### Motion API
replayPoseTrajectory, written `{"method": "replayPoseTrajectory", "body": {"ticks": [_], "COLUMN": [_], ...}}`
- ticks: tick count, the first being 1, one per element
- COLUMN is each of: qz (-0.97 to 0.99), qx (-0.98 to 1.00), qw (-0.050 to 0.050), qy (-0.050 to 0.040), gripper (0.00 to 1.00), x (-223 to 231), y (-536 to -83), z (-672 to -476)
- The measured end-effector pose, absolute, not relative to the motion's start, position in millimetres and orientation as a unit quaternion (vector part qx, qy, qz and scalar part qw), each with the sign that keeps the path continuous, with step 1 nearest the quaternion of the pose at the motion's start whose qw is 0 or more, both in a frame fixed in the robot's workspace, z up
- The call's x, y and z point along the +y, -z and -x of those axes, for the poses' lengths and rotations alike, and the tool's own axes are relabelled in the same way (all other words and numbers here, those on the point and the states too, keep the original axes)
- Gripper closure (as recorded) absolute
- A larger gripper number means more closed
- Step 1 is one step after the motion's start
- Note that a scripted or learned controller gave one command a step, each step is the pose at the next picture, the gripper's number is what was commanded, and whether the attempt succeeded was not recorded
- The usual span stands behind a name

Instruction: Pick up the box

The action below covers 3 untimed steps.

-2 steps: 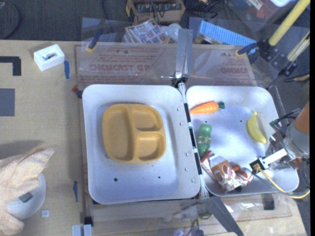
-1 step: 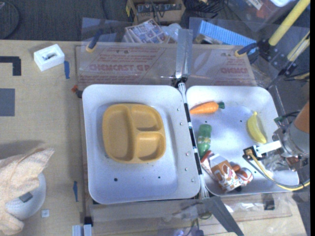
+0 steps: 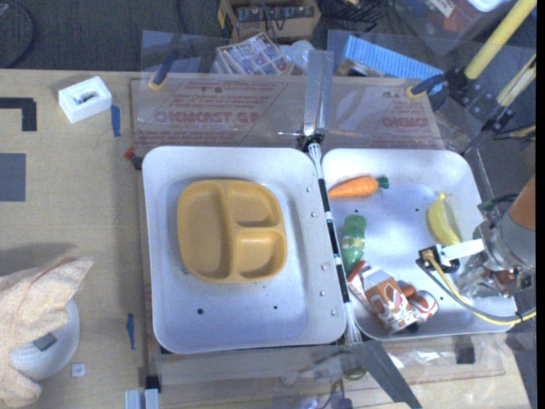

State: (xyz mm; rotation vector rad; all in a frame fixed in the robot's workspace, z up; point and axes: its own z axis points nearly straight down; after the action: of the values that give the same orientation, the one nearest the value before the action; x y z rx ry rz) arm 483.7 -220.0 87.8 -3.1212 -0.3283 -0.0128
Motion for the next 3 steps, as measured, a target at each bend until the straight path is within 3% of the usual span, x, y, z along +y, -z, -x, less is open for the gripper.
{"method": "replayPoseTrajectory", "body": {"ticks": [3], "qz": [0.994], "qx": [-0.105], "qw": [0.001], "qy": [0.0031], "gripper": [1.0], "x": [-219.6], "y": [-87.8], "z": [-483.5]}}
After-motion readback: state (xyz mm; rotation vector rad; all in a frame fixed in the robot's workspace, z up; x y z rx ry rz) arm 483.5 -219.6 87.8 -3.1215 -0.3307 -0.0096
